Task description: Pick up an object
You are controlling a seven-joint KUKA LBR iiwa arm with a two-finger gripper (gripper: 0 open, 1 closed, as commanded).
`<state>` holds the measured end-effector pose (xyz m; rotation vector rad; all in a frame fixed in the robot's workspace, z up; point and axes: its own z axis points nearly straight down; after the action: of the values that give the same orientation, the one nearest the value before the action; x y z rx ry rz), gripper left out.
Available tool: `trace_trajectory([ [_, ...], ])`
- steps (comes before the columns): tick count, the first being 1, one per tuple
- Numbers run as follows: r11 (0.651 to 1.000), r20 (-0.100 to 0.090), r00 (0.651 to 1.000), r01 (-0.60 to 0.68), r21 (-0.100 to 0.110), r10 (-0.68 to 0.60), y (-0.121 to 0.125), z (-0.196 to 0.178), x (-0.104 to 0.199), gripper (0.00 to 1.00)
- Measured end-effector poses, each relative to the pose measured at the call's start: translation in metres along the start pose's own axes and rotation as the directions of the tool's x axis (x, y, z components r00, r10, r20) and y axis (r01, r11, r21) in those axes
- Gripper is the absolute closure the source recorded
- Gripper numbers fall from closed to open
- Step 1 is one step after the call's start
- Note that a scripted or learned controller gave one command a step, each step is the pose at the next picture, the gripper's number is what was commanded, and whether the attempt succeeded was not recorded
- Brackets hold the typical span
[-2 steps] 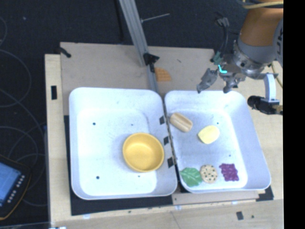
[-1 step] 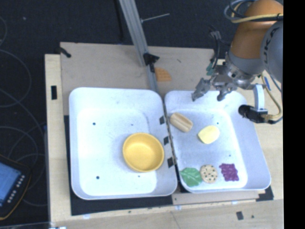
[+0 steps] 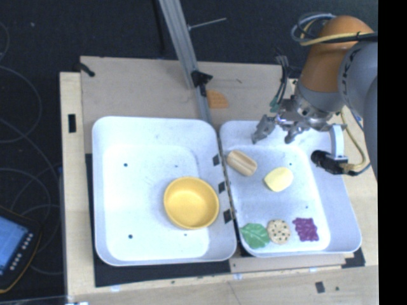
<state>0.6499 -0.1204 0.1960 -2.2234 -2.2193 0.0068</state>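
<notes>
No text, label or number can be read — none at all

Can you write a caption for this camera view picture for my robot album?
Open claw hovers over the right bin, near a wooden block.

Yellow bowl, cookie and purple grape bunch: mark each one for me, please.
yellow bowl (image 3: 190, 203), camera view, on the bowl's inner floor.
cookie (image 3: 278, 231), camera view, on the middle of its speckled top.
purple grape bunch (image 3: 306, 229), camera view, on the centre of the bunch.
</notes>
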Motion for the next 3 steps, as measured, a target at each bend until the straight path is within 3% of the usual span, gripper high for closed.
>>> trace_trajectory([
  [1, 1.000, 0.000, 1.000, 0.000, 0.000, 0.000, -0.003, 0.043, -0.004, 0.00],
  [2, 1.000, -0.001, 1.000, -0.002, -0.007, 0.002, -0.001, 0.029, -0.005, 1.00],
  [3, 1.000, -0.001, 1.000, 0.000, -0.011, 0.000, 0.000, -0.028, -0.016, 1.00],
])
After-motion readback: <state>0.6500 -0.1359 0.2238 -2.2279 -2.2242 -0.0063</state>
